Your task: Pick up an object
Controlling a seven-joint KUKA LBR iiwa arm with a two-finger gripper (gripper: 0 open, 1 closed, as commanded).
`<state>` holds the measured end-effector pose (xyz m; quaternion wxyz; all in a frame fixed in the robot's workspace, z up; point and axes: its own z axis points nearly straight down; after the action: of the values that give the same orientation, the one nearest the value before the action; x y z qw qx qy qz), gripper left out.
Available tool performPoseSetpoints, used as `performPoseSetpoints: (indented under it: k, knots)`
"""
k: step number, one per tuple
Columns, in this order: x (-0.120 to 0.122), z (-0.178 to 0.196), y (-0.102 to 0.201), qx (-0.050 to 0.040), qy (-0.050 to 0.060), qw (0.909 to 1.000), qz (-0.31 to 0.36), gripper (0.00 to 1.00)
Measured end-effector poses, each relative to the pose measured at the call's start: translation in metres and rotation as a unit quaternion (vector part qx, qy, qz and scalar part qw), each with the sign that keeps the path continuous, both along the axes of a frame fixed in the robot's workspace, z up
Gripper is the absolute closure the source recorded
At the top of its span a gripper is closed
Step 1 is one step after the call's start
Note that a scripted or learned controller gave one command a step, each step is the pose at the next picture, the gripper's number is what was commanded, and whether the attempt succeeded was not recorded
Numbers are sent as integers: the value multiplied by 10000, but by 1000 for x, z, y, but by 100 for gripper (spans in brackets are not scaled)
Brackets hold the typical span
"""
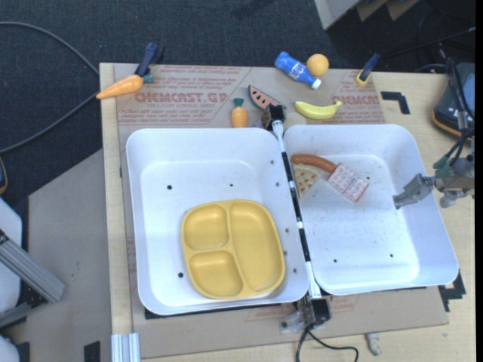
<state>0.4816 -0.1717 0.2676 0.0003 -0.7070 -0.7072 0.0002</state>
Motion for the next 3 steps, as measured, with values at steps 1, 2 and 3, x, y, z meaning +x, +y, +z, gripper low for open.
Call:
performPoseSetpoints:
  k: [1, 2, 3]
  knots:
    - [42, -144, 13, 4, 9, 10000, 1, 0]
    - [116, -99, 55, 0, -13, 10000, 7, 0]
    - [178, -181, 70, -11, 8, 10000, 4, 0]
